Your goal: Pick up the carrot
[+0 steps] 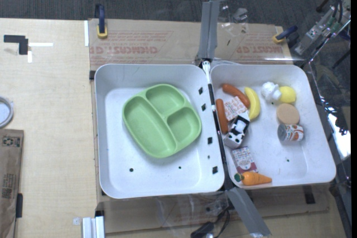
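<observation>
The carrot (255,178) is small and orange with a green top. It lies at the front edge of the right bin (318,170), near that bin's front left corner, with its tip pointing right. Just behind it sits a small pink-and-white packet (244,158). The arm stays at the upper right corner of the view, far from the carrot, and its fingers cannot be made out.
The right bin also holds two hot dogs (222,115), a banana (254,103), a black-and-white cow toy (239,131), a lemon (287,94), a white garlic-like toy (270,90) and a small can (290,132). The left bin (111,175) holds a green divided plate (162,120).
</observation>
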Controlling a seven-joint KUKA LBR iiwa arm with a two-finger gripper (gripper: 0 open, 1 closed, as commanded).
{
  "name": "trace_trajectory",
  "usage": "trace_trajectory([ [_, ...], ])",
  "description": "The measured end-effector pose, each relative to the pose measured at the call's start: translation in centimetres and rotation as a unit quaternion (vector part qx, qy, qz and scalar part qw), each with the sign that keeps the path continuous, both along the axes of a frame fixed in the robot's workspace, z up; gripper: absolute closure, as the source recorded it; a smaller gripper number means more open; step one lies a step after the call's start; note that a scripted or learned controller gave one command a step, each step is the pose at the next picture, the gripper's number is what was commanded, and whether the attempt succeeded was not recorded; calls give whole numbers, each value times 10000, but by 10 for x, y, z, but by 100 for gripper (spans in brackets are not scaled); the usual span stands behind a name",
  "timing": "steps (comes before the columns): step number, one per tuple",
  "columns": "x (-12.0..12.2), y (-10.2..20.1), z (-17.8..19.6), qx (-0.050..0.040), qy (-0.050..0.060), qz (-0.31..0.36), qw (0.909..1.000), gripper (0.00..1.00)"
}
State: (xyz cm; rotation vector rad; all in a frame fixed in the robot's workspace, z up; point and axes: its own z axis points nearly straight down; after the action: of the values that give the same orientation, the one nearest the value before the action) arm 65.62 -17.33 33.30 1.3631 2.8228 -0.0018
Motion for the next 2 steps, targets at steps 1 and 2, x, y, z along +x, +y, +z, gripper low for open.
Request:
trace_trajectory([
  [1, 1, -1, 9, -5, -10, -2, 10000, 100],
  [2, 2, -1, 18, -11, -25, -2, 10000, 100],
])
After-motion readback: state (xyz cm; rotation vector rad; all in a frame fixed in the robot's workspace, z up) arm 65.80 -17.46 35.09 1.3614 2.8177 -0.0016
